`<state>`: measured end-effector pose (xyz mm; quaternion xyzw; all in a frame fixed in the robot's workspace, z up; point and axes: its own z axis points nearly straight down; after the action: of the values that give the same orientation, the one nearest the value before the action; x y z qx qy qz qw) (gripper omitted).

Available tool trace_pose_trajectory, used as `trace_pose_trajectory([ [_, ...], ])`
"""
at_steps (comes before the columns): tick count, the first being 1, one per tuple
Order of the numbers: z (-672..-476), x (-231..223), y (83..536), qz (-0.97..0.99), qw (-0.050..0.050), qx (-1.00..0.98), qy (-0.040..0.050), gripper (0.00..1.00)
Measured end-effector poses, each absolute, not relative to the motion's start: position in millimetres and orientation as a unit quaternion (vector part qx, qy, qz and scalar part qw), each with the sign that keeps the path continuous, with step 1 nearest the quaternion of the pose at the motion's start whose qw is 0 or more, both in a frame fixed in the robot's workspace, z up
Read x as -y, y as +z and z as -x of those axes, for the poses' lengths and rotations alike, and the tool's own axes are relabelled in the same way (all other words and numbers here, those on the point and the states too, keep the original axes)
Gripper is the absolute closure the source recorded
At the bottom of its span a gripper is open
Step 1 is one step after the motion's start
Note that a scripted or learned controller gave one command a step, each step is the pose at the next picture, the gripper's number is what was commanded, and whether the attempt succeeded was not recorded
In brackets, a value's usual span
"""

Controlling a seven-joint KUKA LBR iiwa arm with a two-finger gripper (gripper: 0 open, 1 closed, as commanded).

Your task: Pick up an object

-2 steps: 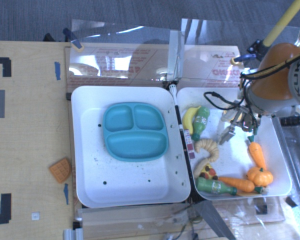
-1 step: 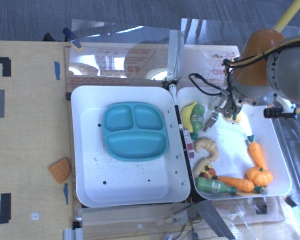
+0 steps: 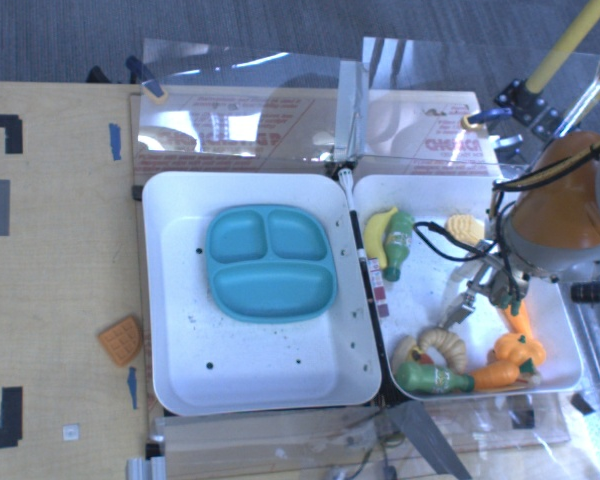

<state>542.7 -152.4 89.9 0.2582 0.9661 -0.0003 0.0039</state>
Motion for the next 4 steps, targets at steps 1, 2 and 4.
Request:
trace_pose_trajectory([
  [1,-620.6,119,89,-0.467,0.004,-0.884,0.0021,0.0],
  [2,-662.8,111,88,-0.458,-0.006,-0.889,-0.008,0.0],
  [4,-618.3,126,89,-0.491,0.004,-0.871,0.0017,0.0],
])
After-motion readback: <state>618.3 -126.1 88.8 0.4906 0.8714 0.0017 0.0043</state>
